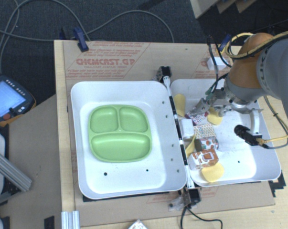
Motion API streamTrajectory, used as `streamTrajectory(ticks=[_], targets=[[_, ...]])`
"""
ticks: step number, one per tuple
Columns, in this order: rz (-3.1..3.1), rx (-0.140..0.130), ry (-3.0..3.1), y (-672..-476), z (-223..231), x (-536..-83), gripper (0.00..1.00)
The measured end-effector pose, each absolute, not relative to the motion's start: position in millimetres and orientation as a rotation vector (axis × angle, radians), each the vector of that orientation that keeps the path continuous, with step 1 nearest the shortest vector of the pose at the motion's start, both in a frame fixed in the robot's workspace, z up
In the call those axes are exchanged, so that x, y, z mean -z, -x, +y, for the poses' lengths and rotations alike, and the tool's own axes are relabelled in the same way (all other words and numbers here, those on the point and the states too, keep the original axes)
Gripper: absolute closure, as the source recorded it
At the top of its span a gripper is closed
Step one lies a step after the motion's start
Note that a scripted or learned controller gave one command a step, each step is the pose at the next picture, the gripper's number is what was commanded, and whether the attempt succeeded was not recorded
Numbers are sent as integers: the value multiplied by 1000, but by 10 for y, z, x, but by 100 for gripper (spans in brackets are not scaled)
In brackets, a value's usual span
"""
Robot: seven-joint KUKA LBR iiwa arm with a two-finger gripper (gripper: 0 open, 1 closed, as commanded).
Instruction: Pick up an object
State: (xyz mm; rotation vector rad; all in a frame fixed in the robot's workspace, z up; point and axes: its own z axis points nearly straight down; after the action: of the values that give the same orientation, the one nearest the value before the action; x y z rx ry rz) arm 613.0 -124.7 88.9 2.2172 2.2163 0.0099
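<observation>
The right bin [258, 168] holds a loose pile of small things. A pale yellow piece [180, 104] lies at its left wall, and a second yellow piece [215, 119] sits near the middle. A red, white and brown carton [205, 152] lies toward the front, with a round yellow piece [213, 172] just before it. A pink patterned packet [201, 120] and a white block [186, 127] lie between them. My gripper [205, 107] reaches in from the right, low over the back of the pile, by the pink packet and the second yellow piece.
The left bin [81, 104] holds a green divided plate [120, 133]. The grey arm with its orange band [246, 63] crosses the right bin's back right corner. A blue clamp [80, 38] sits on the board's back edge.
</observation>
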Motion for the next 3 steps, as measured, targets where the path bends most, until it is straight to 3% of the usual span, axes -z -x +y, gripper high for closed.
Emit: streamTrajectory(ticks=[1, 2, 3], targets=[[2222, -1, -2219, -6617, -1100, -852, 0], [2222, 1, -2223, -6113, -1106, -846, 0], [2222, 1, -2223, -5772, -1150, -846, 0]])
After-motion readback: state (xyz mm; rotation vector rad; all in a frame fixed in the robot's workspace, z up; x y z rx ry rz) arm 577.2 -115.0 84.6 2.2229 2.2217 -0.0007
